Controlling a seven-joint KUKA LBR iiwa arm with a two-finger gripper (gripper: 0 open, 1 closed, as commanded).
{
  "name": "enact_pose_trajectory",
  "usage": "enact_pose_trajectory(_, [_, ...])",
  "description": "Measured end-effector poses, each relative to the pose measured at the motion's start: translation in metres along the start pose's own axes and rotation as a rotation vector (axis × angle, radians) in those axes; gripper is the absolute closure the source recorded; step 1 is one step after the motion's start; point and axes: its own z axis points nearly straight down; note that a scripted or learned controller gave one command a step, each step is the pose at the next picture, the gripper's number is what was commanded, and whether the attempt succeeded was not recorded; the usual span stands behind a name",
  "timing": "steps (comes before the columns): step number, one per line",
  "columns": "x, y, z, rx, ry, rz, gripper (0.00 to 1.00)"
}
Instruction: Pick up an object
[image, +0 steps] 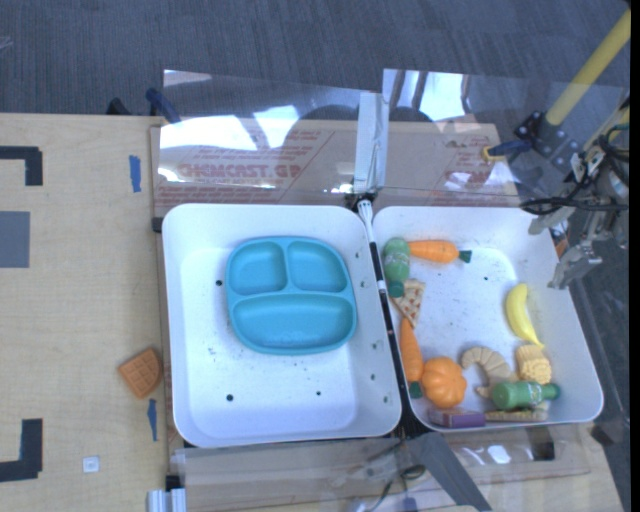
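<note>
You're at the start: the gripper (578, 262) hangs at the right bin's (590, 372) edge, nothing lifted yet. I can't tell its grip state; the banana (520, 312) lies just below-left of it.

Two shallow white plastic bins sit side by side, the left bin (190, 330) and the right bin (575, 340). There is one blue three-compartment plastic plate (291, 295) and one waffle-patterned tan toy piece (141, 372). Toy foods: two orange carrots (433, 251) (410, 350), one yellow banana (520, 313), one orange pumpkin (443, 381), one yellow corn cob (533, 364).
</note>
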Motion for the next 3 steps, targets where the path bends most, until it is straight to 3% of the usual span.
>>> enact_pose_trajectory(1, [-0.013, 0.049, 0.131, -0.007, 0.012, -0.151, 0.0])
enact_pose_trajectory(2, [-0.036, 0.112, 0.168, -0.002, -0.003, -0.032, 0.0])
enact_pose_trajectory(3, [-0.066, 0.105, 0.167, -0.012, 0.044, -0.073, 0.0])
